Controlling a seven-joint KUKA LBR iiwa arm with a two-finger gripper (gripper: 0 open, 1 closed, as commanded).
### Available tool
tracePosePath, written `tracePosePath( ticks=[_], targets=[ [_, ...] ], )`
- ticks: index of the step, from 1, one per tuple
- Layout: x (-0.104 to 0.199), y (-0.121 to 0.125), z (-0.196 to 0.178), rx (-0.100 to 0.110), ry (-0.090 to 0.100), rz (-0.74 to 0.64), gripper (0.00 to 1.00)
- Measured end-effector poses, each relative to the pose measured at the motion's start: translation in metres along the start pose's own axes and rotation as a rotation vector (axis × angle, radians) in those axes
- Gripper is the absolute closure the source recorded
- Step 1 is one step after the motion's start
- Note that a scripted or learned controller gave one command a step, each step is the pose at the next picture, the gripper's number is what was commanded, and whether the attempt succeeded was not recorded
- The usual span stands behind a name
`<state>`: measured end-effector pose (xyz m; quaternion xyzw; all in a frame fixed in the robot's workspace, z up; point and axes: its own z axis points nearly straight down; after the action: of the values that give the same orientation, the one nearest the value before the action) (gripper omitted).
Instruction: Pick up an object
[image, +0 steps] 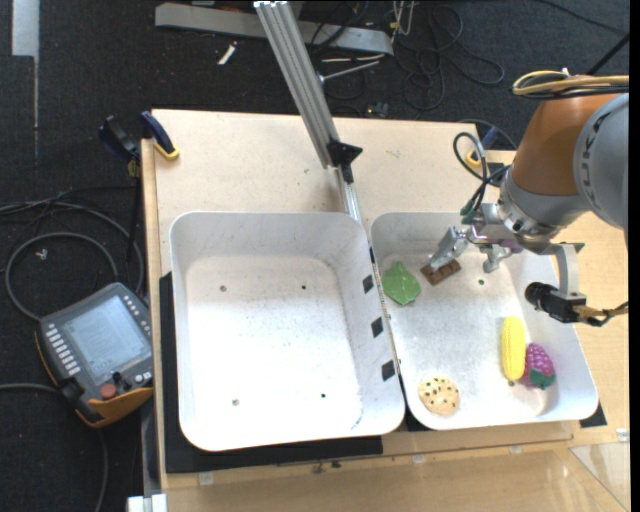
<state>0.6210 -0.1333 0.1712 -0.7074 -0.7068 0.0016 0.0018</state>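
Observation:
The right bin (560, 405) holds a small brown block (441, 270), a flat green piece (402, 284), a speckled cookie (438, 395), a yellow corn cob (513, 347) and a purple grape bunch (540, 365). My gripper (469, 260) hangs over the far part of that bin, reaching in from the right, and it is open. Its left fingertip (447, 250) is right at the brown block's upper end. The other fingertip (494, 262) stands apart to the right over bare bin floor. Nothing sits between the fingers.
The left bin (190, 300) adjoins the right bin along a shared wall with black marks (378, 325). A slanted metal rail (305, 95) runs from the top down to the bins' junction. A teach pendant (98, 350) lies off the bench at left. Cables trail near the wrist (470, 150).

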Motion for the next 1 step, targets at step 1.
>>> tracePosePath(
  ticks=[1],
  targets=[
    [-0.003, -0.0097, 0.059, 0.002, 0.001, 0.001, 0.0]
  ],
)
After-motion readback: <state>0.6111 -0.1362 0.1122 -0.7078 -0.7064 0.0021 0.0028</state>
